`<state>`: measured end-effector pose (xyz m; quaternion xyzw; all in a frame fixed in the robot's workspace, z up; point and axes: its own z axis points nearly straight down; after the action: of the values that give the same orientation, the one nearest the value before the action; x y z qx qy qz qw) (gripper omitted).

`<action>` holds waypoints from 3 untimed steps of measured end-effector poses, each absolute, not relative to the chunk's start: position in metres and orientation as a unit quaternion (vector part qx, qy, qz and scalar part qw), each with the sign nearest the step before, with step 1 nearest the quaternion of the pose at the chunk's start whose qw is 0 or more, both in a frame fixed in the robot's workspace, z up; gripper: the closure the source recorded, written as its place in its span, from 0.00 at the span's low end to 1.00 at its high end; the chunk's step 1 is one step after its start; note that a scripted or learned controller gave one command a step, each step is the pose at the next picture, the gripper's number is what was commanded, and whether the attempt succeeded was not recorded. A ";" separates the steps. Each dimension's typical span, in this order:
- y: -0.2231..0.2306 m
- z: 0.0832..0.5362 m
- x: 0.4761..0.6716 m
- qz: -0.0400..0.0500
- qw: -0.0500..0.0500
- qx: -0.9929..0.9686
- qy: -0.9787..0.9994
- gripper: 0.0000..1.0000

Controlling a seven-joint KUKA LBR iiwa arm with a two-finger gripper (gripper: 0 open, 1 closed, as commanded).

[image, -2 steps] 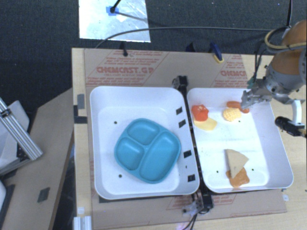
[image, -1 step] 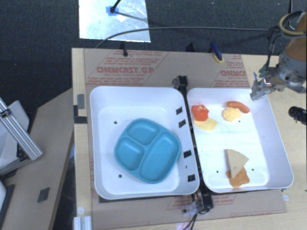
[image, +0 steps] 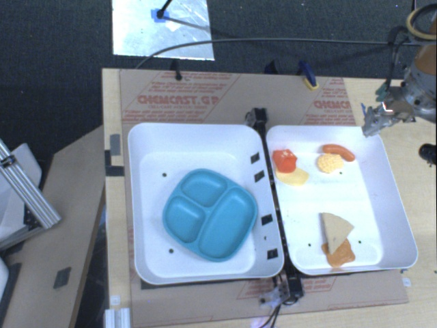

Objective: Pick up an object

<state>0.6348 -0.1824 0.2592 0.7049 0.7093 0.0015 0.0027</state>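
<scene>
the gripper [image: 375,119] hangs at the upper right of the frame, just outside the top right corner of the right bin [image: 396,203], over the bare bench. whether it is open or closed cannot be told at this size and angle, and nothing shows in its grasp.

the loose objects all lie in the right bin, below and to the left of the gripper. nearest to it is a red sausage [image: 339,152], lying along the upper part of the bin, with a small yellow round piece [image: 329,162] touching its lower left side. further left, close to the divider between the bins, sits a red block [image: 285,160], and a pale yellow slice [image: 293,177] lies just below it, touching. well apart from these, toward the lower edge of the bin, a tan wedge [image: 335,229] rests partly over an orange piece [image: 341,253].

the left bin [image: 147,183] holds a blue compartment plate [image: 209,214], set at a tilt, in the centre-left of the frame and well apart from the gripper.
</scene>
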 end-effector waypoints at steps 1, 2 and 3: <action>-0.127 0.252 0.633 0.001 0.000 0.704 0.711 1.00; -0.067 0.253 0.615 0.001 0.000 0.703 0.711 1.00; -0.014 0.246 0.612 0.001 0.000 0.704 0.710 1.00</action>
<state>0.6116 -0.0139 0.2461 0.7038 0.7104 0.0007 -0.0001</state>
